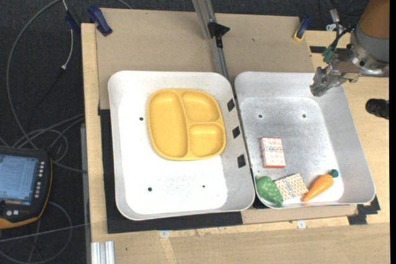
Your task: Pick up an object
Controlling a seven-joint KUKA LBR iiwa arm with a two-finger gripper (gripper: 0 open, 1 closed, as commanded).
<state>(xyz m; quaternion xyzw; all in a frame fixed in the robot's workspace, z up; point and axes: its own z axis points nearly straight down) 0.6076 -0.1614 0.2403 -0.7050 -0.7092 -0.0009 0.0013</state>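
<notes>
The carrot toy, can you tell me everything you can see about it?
The carrot toy is orange with a small dark green top, and looks like smooth plastic. It lies on its side in the right bin, near the front right corner, green end pointing up and right. Its pointed tip meets the patterned card beside it. The gripper is far from it.

Right shallow white bin [346, 127]: upper and middle floor bare, open to approach from above. Obstacles crowd its near edge: small red-and-white carton [273, 152] near centre, standing apart; green rounded vegetable toy [268, 190], patterned tan packet [291, 186] and orange carrot toy [320, 186] in a tight row along the near wall, packet touching both neighbours.

Left shallow white bin [124, 151]: yellow three-compartment plastic tray [185, 123] fills the middle; bare strip toward the near edge.

Slanted grey metal post [204, 3] rises behind the gap between the bins.
</notes>
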